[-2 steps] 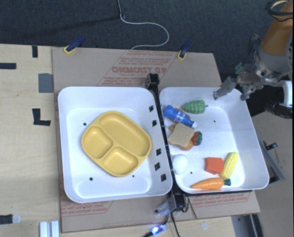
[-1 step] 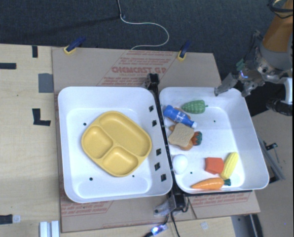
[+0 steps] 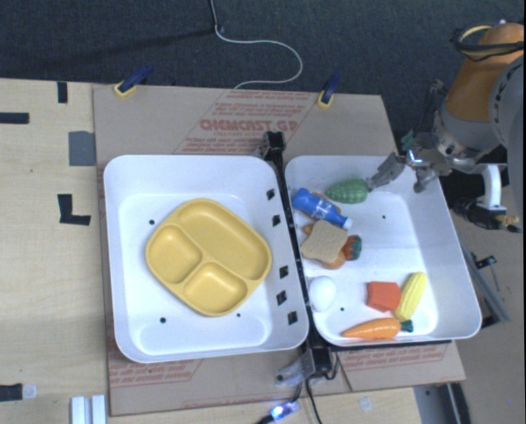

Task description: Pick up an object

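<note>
My gripper (image 3: 403,175) hangs over the back right corner of the right bin (image 3: 448,263), open, with nothing between its fingers. Just left of it lies a green vegetable (image 3: 347,191). A blue bottle (image 3: 319,207) lies along the bin's left side, with a slice of bread (image 3: 325,244) in front of it. A white egg (image 3: 320,290), an orange block (image 3: 383,295), a yellow corn cob (image 3: 410,294) and a carrot (image 3: 371,329) lie toward the front.
The left bin (image 3: 131,201) holds a yellow divided plate (image 3: 208,256). A black divider with clips (image 3: 285,237) runs between the bins. A white cable (image 3: 263,51) trails across the dark floor behind the bench.
</note>
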`<state>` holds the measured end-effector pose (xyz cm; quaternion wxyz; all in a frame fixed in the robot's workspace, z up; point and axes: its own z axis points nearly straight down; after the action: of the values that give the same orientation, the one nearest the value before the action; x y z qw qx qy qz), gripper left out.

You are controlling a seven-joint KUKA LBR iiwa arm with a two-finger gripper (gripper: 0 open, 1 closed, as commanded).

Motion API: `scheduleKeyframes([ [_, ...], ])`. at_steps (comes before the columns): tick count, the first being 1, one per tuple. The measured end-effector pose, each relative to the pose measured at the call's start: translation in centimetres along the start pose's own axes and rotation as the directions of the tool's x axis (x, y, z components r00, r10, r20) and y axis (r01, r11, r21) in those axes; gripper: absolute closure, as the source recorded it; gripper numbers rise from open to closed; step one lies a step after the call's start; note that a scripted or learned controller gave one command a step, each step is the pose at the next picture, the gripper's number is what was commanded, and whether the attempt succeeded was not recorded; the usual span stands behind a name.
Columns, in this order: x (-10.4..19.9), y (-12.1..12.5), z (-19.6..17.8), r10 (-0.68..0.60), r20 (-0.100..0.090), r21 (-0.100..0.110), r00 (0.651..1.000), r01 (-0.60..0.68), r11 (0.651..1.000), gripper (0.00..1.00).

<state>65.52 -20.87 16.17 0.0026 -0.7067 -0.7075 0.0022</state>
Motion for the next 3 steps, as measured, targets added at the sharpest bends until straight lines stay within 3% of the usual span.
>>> scheduleKeyframes([
  [1,-1.0,0.2,5.5,-0.001,0.001,0.002,1.000,0.001,1.000,0.00],
  [2,-1.3,0.0,7.3,-0.004,0.001,0.013,1.000,0.004,1.000,0.00],
  [3,-1.1,-0.2,6.9,-0.004,0.002,0.015,1.000,0.004,1.000,1.00],
])
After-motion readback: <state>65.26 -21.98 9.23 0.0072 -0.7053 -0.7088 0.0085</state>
